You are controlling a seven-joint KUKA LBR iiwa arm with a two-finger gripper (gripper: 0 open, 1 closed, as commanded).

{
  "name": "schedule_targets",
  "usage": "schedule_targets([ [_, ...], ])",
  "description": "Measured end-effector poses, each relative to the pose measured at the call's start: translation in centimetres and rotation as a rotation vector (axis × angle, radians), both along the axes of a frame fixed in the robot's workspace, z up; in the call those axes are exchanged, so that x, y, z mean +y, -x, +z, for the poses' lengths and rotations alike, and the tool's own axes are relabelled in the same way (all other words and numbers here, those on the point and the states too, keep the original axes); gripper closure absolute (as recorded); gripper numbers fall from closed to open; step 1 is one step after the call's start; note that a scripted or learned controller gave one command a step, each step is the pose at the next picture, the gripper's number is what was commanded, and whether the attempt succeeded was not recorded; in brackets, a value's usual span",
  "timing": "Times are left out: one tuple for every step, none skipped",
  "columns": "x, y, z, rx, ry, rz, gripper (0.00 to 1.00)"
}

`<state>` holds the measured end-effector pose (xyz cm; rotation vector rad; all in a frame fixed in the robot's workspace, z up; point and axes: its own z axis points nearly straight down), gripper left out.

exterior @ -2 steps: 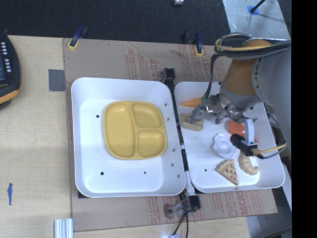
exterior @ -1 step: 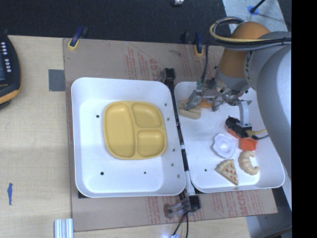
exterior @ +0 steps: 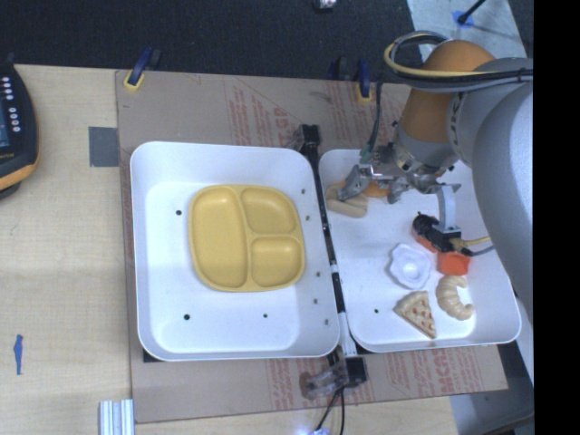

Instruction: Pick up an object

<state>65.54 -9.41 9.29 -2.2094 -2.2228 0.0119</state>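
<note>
My gripper [exterior: 365,182] is low over the back left corner of the right bin [exterior: 381,332]. Directly under and just left of it lies a tan bread-like piece [exterior: 350,205], partly covered by the gripper. Further toward the front of the same bin lie a white fried egg [exterior: 410,265], a pizza slice [exterior: 417,314], a croissant [exterior: 455,297] and a small orange piece [exterior: 453,263]. None of these four touches the gripper.
The left bin [exterior: 163,329] holds a yellow divided plate [exterior: 246,236]. The wall between the two bins runs close to the gripper's left side. My grey arm covers the right bin's back right. A black controller [exterior: 14,125] lies at the far left.
</note>
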Motion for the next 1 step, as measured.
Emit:
schedule_targets([
  [-0.15, -0.01, -0.02, 0.0, -0.002, -0.001, 0.0],
])
